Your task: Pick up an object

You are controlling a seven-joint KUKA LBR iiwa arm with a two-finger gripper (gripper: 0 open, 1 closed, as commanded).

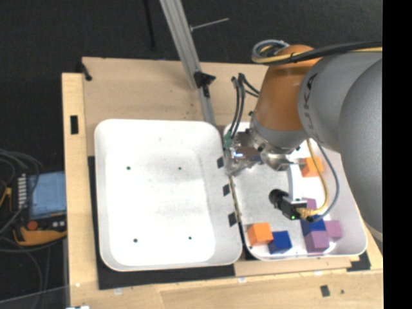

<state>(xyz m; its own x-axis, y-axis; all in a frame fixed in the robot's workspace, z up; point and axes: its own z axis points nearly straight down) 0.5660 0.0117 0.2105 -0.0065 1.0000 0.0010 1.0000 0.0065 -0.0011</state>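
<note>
The grey arm with its orange band [283, 102] reaches in from the right and hangs over the right bin [257, 192]. My gripper [239, 154] is low at the bin's upper left corner, close to the wall between the two bins. Loose blocks lie in the right bin: an orange block [260, 233], a blue block [280, 241], a purple block [317, 240], a second purple block [333, 228] and a dark blue block [315, 225]. Another orange block [311, 167] peeks out under the arm. No block is seen at the gripper.
The left bin [161, 192] is a shallow white tray with a few dark dots. A slanted metal rail [187, 50] crosses the bench behind the bins. Cables [322, 185] loop from the arm over the right bin. A blue device [48, 195] sits off the bench's left edge.
</note>
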